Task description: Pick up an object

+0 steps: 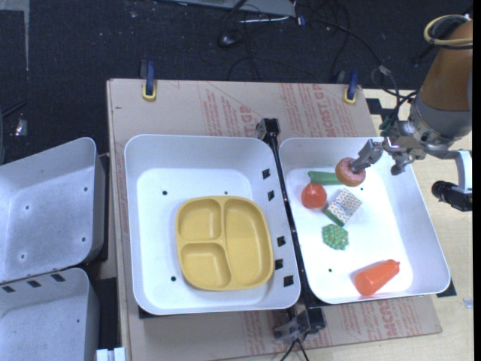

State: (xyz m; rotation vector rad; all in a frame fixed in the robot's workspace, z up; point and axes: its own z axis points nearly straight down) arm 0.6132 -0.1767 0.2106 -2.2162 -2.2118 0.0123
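- Camera view: two white bins sit side by side on the bench. The left bin (143,201) holds a yellow divided plate (224,241). The right bin (421,224) holds the loose items.
- Arm (443,74): enters from 3 o'clock, wrist above the bin's 1 o'clock corner.
- Gripper (367,156): tips sit at the upper edge of a reddish round piece (349,172), at 12 o'clock in the bin's item cluster. Whether that piece is between the tips or just beside them cannot be told; the opening of the hand is likewise unreadable at this slant.
- Nearby items: green strip (324,177) touching the round piece at its 9 o'clock; red ball (314,195) at 8 o'clock; chequered block (343,206) at 6 o'clock; green knobbly piece (335,237) below that; orange cone (376,276) well apart, at 5 o'clock.
- Risk, judged: a round piece may roll out of a shallow pinch on lift.
- Risk, judged: the touching green strip may be dragged or wedged into the grasp.
- Risk, judged: closing off-centre would push the piece toward the bin wall.
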